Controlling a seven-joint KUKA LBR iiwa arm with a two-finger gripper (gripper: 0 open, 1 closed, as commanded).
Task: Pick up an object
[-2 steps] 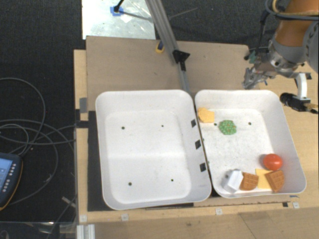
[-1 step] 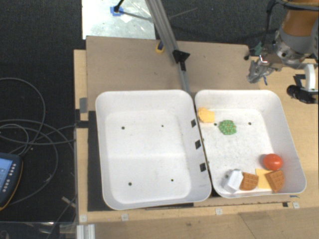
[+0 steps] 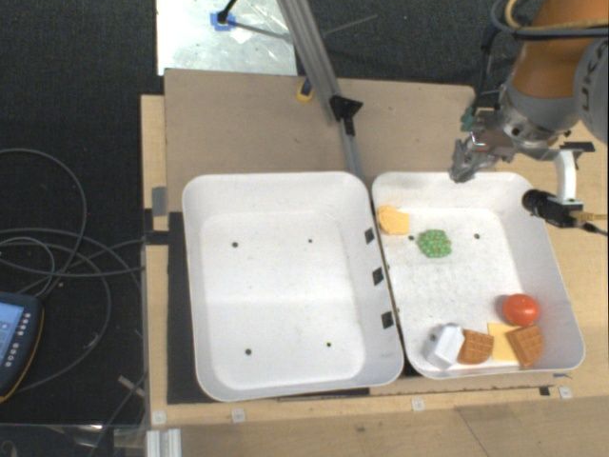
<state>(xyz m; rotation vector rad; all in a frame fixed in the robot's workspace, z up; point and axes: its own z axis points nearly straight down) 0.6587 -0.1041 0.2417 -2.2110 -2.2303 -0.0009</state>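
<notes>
The right bin holds several objects. An orange-yellow piece lies by its left wall, with a green bumpy cluster a little to the right. A red ball sits near the front right. Along the front wall lie a white-grey object, a brown waffle-like piece, a yellow slab and another brown waffle-like piece. My gripper hangs over the bin's far rim, above and behind the green cluster, with nothing seen held in it.
The left bin stands beside the right one, joined by black clips. A slanted grey pole crosses the back of the bench. Cables and a pendant lie on the floor at left.
</notes>
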